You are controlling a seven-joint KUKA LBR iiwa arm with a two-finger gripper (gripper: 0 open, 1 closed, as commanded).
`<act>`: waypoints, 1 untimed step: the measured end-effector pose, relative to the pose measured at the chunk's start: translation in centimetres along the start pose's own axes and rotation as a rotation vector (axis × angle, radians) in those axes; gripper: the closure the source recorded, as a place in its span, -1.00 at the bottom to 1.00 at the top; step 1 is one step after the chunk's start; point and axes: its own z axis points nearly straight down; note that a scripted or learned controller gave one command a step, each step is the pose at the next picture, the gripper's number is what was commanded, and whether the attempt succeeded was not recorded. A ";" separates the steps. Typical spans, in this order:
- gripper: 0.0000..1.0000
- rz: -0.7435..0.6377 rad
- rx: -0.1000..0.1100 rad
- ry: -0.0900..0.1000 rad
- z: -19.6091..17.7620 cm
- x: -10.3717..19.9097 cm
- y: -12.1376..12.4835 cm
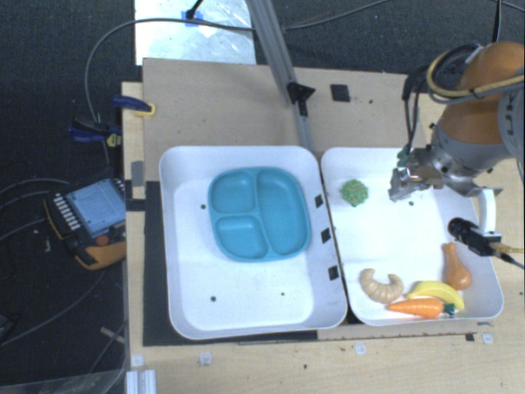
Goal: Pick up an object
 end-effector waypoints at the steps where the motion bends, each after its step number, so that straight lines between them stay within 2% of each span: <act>1: 1.00 -0.005 0.001 0.001 -4.5 0.4 -0.2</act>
